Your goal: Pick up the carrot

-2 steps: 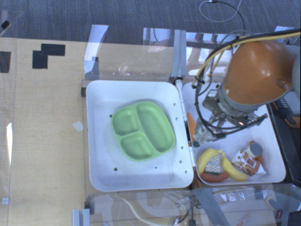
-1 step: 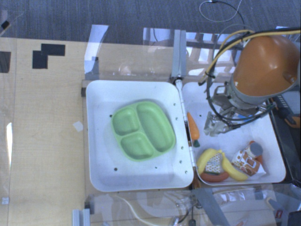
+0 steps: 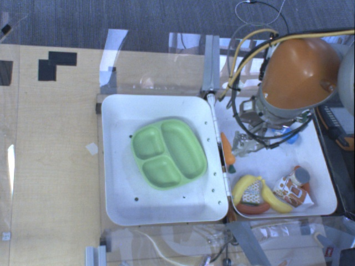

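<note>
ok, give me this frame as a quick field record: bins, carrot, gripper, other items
left bin: holds a green three-compartment plate
right bin: holds the carrot, bananas, a carton, a blue item
carrot: lying along the right bin's left wall, not held
gripper: over the right bin, just right of the carrot; finger state unclear
bananas: near front wall, with a red item under them
carton: front right, beside the bananas
blue item: mostly hidden under the arm

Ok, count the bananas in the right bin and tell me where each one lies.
2. One banana curves along the bin's front left; the other banana lies just to its right. The arm covers part of the bin, so more may be hidden.
</note>
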